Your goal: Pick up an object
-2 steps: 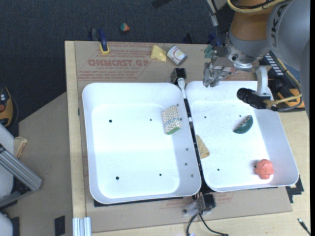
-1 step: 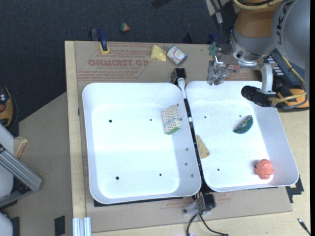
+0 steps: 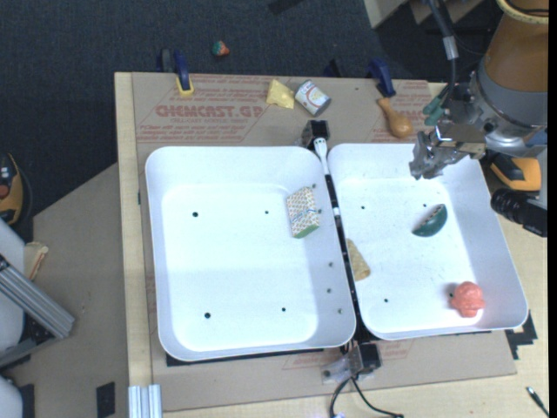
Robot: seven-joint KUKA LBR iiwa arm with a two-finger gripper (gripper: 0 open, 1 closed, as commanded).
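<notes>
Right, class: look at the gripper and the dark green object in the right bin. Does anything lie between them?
Nothing visible does. The gripper hangs over the far part of the right bin, and the dark green object lies nearer the camera, with bare white floor between. The pink object sits well aside.

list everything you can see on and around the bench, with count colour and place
white bins: 2, white, side by side on the bench
patterned block: 1, pale with green, left bin's right side
teal object: 1, dark teal, right bin, upper middle
pink lump: 1, pink-red, right bin's near right corner
tan piece: 1, tan, right bin's left edge
yellow piece: 1, yellow, board behind the bins
small box: 1, white, beside the yellow piece
tan pear shape: 1, orange-tan, board behind right bin
blue clamps: 2, blue, board's far edge
gripper: 1, grey, over right bin's far edge
</notes>
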